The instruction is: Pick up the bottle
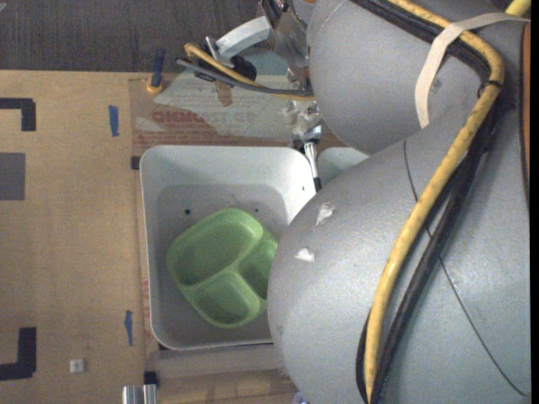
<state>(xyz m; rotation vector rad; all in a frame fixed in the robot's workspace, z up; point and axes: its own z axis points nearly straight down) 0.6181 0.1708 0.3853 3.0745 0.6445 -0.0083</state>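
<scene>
My grey arm (404, 225) bulks across the right half of the camera view and hides most of the right bin (341, 160). The gripper (310, 151) shows as a slim metal piece at the far end of the wall between the two bins. Nothing can be seen held in it. What lies under the arm is hidden.
The left bin (168, 183) holds a light green divided dish (221, 263), partly covered by the arm on its right side. A cardboard sheet (59, 225) with black and blue tape marks lies left of the bin. A yellow cable (438, 183) runs along the arm.
</scene>
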